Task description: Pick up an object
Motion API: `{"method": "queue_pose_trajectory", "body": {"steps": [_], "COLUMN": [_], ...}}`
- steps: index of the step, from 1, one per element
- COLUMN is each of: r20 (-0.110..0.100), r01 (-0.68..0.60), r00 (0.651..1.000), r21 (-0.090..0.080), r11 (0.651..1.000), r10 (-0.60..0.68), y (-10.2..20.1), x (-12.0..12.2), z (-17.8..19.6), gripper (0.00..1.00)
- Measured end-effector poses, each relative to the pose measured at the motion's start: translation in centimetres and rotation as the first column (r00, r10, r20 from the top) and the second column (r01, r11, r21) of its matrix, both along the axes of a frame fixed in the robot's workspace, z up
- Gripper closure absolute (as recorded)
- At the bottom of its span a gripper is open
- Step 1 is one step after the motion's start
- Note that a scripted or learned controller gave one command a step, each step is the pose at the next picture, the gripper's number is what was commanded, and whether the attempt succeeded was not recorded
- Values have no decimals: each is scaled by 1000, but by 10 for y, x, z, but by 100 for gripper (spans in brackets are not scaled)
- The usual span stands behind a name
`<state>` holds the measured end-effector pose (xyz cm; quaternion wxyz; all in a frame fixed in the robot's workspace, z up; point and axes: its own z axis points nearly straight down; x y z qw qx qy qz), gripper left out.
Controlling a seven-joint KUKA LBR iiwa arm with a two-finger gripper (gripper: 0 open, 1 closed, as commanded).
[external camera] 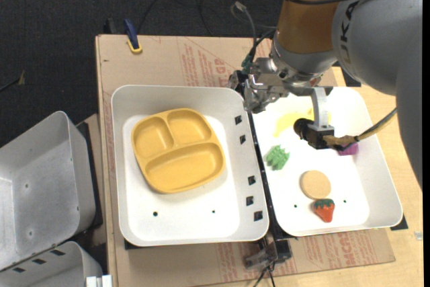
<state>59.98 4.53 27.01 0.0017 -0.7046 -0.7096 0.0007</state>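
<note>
Left white bin [134,220], right white bin [375,193]: side by side, touching. Cardboard-faced worktop [175,57] beneath both. Blue clamp [132,37]: worktop's far left corner. Grey metal tub [37,171]: left of worktop.

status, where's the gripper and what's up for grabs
Gripper at far left corner of right bin. Green piece, tan disc, strawberry lie loose nearer. Yellow plate in left bin, not in the way.

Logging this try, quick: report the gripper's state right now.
Gripper: cannot be told. It is low over the far left corner of the right bin, and no object can be seen in its grasp.
</note>
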Motion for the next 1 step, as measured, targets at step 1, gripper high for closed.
{"method": "queue_pose_trajectory", "body": {"steps": [1], "r20": [0], "r01": [0], "r00": [1000], "r21": [0], "r11": [1000], "r10": [0], "y": [41], "x": [-15], "z": [-6], "gripper": [100]}}
